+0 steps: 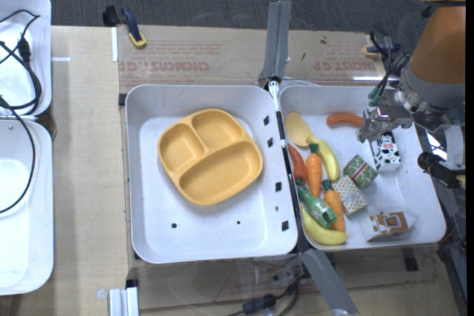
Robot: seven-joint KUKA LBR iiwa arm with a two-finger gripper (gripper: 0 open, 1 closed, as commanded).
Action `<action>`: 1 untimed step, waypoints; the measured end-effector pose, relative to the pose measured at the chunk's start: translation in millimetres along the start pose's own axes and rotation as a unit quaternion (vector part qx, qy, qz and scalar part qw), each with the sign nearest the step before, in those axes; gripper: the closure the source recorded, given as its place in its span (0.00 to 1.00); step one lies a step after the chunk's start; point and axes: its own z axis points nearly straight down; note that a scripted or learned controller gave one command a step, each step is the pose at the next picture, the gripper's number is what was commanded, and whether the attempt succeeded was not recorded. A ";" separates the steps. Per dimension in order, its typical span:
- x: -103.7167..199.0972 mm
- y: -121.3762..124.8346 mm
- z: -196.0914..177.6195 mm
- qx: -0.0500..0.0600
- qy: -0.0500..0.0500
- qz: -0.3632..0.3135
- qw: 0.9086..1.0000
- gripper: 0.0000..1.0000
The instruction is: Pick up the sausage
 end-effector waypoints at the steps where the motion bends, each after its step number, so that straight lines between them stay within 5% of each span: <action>1: -25.5 49.9 128.0 -0.003 0.000 -0.077 0.997 0.00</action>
